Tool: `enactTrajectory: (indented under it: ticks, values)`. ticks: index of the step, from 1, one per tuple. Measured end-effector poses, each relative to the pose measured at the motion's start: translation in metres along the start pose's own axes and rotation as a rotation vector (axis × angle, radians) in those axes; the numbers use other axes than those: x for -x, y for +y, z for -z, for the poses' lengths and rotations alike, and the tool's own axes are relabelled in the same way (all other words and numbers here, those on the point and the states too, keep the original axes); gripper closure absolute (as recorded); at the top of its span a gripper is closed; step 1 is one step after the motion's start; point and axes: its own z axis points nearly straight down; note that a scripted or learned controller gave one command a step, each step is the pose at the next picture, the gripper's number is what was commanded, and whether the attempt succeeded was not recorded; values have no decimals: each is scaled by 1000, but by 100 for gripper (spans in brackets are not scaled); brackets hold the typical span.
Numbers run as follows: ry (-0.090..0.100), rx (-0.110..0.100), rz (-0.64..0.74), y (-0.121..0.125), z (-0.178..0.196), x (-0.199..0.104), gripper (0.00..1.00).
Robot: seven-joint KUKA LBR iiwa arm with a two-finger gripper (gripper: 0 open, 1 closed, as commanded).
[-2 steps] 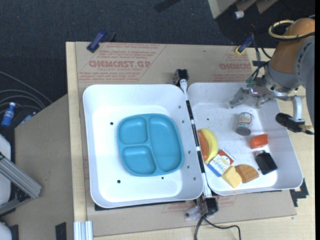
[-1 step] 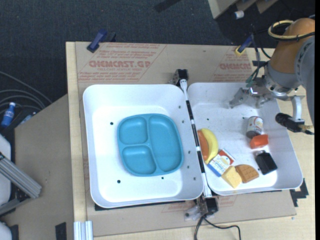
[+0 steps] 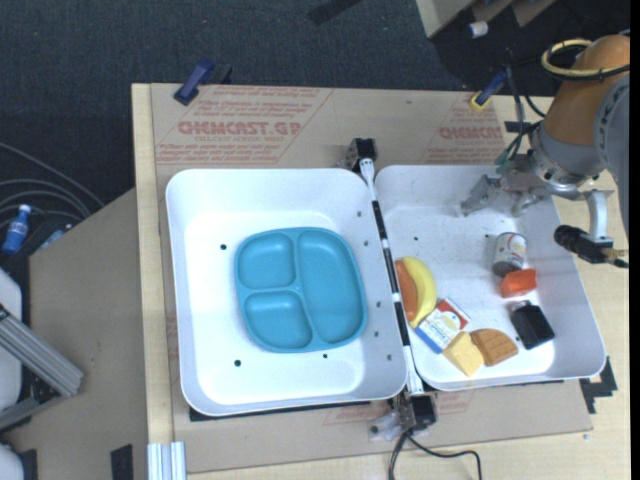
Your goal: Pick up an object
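A smooth blue plastic divided plate [image 3: 299,288] lies in the left shallow white bin [image 3: 195,268]. The right white bin [image 3: 575,353] holds a curved yellow banana [image 3: 421,285], a small printed carton [image 3: 440,327], a tan wedge [image 3: 463,353], a brown toast-like piece [image 3: 494,345], a black block [image 3: 532,324], an orange chunk [image 3: 517,283] and a metallic can [image 3: 507,252]. The grey arm's jaws [image 3: 497,194] are spread apart above the bin's far end, holding nothing.

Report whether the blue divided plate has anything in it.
Empty. The blue divided plate in the left bin shows bare blue in all three compartments; the food items lie in the right bin.
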Motion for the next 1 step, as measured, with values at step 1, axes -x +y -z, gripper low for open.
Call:
enactTrajectory:
  ticks: [1]
  values:
    - [-9, 6, 1, 1, 11, 2, 100]
